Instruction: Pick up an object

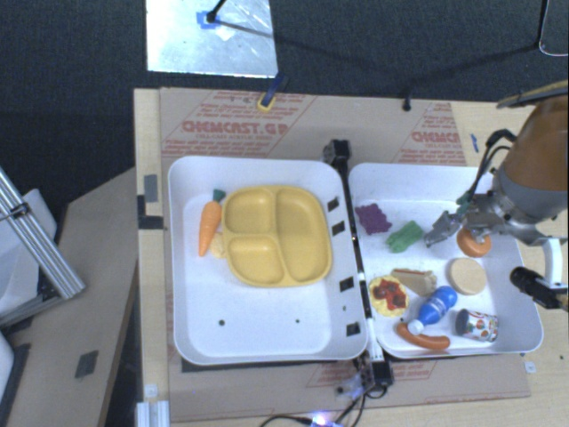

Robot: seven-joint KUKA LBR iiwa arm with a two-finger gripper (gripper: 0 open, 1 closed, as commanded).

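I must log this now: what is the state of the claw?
Claw: cannot be told; it sits over the right bin, beside the green piece.

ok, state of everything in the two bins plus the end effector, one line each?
yellow divided plate: upright in the left bin, compartments bare
toy carrot: lying flat beside the plate's left edge
purple grapes: lying in the right bin
green toy: lying flat
orange toy: under the end effector
pizza slice: flat
blue bottle: on its side
printed cup: tipped over
hot dog: lying flat
end effector: low over the right bin, grip unclear
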